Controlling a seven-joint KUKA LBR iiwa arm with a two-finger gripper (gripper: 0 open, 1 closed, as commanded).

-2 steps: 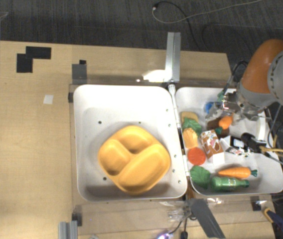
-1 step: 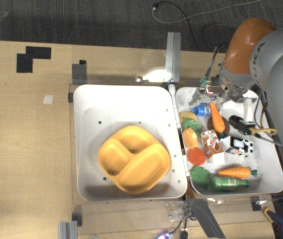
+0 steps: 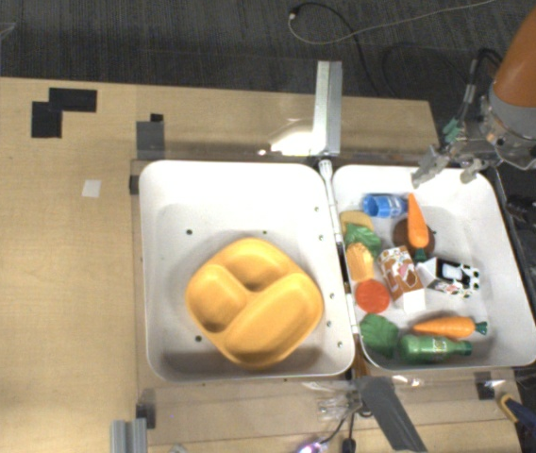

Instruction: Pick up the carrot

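**Claw parked at 1 o'clock corner of right bin, carrots still in the bin**

Claw [image 3: 449, 165] sits over the rim of the right bin [image 3: 509, 253] at its 1 o'clock corner; can't tell if it's open or closed, nothing visibly gripped. Two carrots in that bin: upright carrot [image 3: 417, 223] near 12 o'clock, just below-left of the claw, leaning on a brown item [image 3: 402, 231]; lying carrot [image 3: 445, 327] at 5 o'clock, touching the green bottle [image 3: 435, 348] below it. Blue bottle [image 3: 382, 205] at 11 o'clock, red tomato [image 3: 374, 296] at 8 o'clock, cow-print carton [image 3: 458, 276] mid-right. Left bin [image 3: 169, 206] holds a yellow sectioned plate [image 3: 254, 300]. Both bins on the tabletop [image 3: 51, 281].
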